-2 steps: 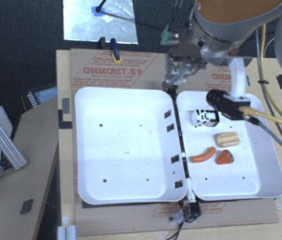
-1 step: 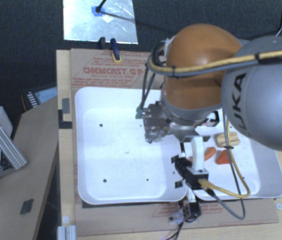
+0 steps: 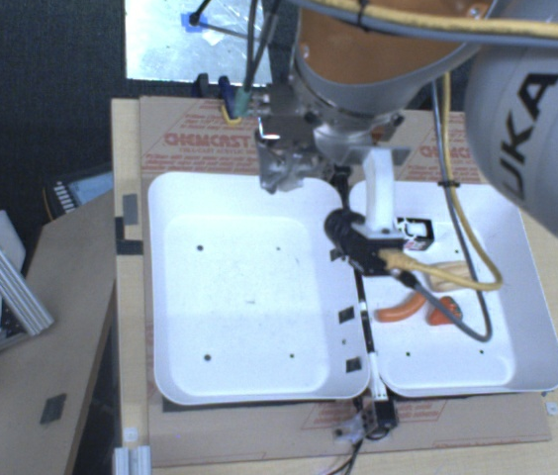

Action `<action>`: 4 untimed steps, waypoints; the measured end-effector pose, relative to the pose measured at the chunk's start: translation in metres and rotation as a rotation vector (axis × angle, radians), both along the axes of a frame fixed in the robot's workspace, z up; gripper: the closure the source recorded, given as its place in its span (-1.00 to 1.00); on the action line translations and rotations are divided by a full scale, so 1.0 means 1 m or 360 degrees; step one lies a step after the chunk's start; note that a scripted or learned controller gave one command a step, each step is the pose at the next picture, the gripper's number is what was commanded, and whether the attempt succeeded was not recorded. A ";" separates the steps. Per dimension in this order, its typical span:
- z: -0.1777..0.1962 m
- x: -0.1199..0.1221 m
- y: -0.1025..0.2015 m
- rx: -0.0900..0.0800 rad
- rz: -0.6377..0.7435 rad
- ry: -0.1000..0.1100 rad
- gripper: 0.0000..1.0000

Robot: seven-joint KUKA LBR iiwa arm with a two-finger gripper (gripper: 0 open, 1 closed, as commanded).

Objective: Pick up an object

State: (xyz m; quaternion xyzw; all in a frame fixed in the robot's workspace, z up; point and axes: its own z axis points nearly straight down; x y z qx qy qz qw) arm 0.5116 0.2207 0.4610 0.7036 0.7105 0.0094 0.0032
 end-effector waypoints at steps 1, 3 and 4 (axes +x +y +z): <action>0.080 -0.026 0.015 -0.0004 -0.0003 0.0013 1.00; 0.086 -0.025 0.014 -0.0009 0.0003 0.0022 1.00; 0.085 -0.025 0.014 -0.0010 0.0004 0.0024 -1.00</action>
